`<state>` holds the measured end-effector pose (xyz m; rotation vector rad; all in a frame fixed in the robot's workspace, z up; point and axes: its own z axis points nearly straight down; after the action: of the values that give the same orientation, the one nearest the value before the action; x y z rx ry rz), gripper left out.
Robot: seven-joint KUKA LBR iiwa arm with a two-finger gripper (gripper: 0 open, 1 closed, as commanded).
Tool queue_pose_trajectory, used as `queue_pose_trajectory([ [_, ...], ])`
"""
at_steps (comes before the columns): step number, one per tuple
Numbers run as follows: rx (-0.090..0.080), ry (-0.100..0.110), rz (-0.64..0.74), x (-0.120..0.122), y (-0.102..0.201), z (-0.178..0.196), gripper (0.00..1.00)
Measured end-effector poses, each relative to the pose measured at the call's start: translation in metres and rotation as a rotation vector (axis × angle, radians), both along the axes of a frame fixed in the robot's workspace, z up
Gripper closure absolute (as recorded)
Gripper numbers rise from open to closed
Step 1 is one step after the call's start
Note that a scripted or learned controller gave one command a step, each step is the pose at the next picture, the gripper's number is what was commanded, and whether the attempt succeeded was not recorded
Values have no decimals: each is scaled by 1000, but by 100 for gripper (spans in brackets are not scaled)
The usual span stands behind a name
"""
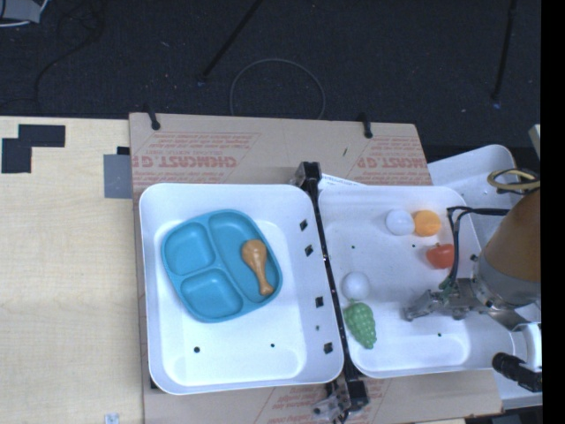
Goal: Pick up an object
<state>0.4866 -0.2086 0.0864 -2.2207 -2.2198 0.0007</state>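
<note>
Right bin: white ball (pixel 399 222) and orange ball (pixel 427 223) touching at far side; red piece (pixel 440 255) just nearer. Second white ball (pixel 356 284) by left wall; green grape bunch (pixel 360 323) just nearer. Left bin: tan drumstick (pixel 257 265) in blue tray's right compartment.

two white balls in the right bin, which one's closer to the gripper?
The lower white ball, just above the green grapes by the divider. It lies nearer the gripper than the upper white ball, which touches the orange ball.
</note>
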Motion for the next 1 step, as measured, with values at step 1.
queue_pose_trajectory([
  [1, 0, -1, -4, 1, -1, 12, 100],
])
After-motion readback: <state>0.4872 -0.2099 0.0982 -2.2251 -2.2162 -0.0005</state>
